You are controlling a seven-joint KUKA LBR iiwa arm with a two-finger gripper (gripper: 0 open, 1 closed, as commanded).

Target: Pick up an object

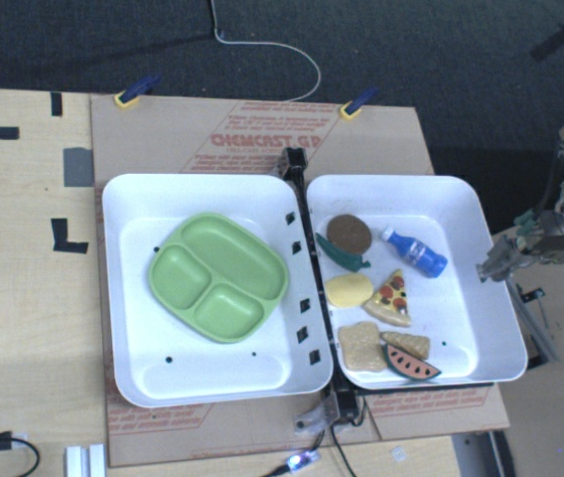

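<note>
near edge of the right bin (481, 371): watermelon slice (411, 363) sits beside a bread slice (360, 347), w/ a tan cracker (407, 344) just behind the melon, touching it. next up, pizza slice (392, 300) and a yellow lemon (348, 290) side by side, mid-bin. further back, blue bottle (415, 252) lies tilted on its side, cap toward the left. brown cookie (349, 234) at the far left of that bin, a dark green piece (341, 255) touching its near edge. over in the left bin (128, 366), a green tray (218, 277) w/ three compartments lies flat, turned at an angle. both bins sit on cardboard (262, 132) on the bench; a cable (272, 48) loops on the dark floor at the far side. gripper (508, 258) hangs outside the right bin's right wall, apart from all the items, nothing seen in it; can't tell if it's wide or narrow, too blurred.
</note>
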